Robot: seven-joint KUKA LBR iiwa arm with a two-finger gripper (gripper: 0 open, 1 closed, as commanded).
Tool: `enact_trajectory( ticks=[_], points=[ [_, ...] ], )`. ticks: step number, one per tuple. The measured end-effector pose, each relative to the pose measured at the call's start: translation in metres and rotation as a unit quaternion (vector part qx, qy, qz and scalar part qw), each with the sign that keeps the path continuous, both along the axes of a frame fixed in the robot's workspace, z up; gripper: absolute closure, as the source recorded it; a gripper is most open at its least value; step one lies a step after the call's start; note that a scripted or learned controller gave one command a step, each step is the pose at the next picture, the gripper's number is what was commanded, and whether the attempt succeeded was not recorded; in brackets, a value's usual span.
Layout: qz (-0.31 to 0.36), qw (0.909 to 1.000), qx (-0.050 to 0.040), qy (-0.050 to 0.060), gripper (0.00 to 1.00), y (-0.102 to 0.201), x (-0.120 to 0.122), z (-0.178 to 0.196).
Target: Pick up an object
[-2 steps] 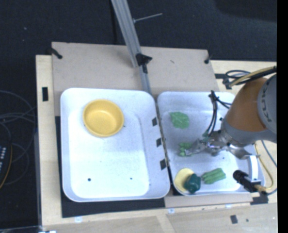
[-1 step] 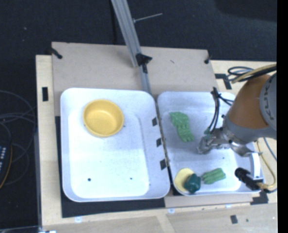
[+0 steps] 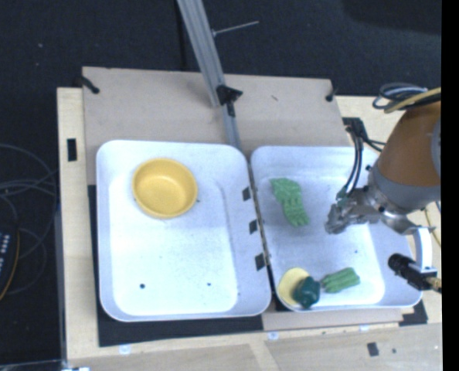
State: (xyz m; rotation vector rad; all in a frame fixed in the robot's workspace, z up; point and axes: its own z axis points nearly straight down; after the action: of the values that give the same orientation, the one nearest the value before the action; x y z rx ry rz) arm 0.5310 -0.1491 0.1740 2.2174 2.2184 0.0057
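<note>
Dark flooring surrounds a pale wooden bench (image 3: 160, 91) that carries two shallow white bins side by side.

Left bin (image 3: 168, 277): contains one yellow bowl (image 3: 165, 188), upright, near the far left corner.

Right bin (image 3: 314, 165): contains three items. A ridged green block (image 3: 290, 200) lies left of centre; its long axis runs from the far rim toward the near rim, tilted slightly right at the near end. A smaller green piece (image 3: 340, 280) lies near the front rim, long axis running left to right, right end raised slightly away. A yellow and dark green object (image 3: 299, 288) sits in the near left corner, just beside it.

My gripper (image 3: 339, 219) hangs over the right bin, right of the ridged block and apart from it. Whether my jaws stand wide or narrow cannot be told. Nothing shows between them.
</note>
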Motion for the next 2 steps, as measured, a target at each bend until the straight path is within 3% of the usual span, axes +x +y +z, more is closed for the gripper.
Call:
enact_trajectory(
  ticks=[2],
  points=[
    [0.0, 1.0, 0.0002, 0.001, 1.0, 0.004, 0.0, 0.079]
  ],
)
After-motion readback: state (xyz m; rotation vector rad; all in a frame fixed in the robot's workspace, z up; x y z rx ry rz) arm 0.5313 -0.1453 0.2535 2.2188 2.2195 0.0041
